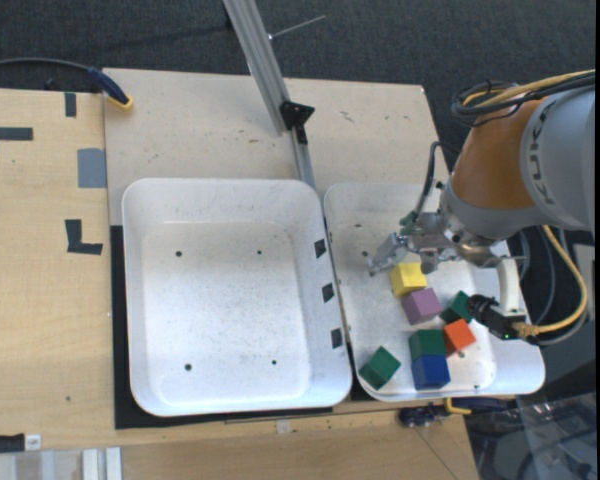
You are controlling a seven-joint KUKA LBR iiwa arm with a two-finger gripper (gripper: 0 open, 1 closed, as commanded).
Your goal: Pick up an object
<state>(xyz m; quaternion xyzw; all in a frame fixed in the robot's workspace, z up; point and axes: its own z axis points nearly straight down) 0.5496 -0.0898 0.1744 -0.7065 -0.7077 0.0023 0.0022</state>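
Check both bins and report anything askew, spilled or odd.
Nothing is spilled or damaged. All the small blocks crowd the right white bin: yellow cube, purple cube, green cubes, a blue cube and an orange block, lying at mixed angles.

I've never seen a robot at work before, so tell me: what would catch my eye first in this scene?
Most striking is the big grey robot arm with an orange band, reaching in from the right over the right-hand shallow white bin. Below its hand lies a bright cluster of small blocks, among them a yellow cube, a purple cube and a blue cube. The left-hand shallow white bin sits beside it.
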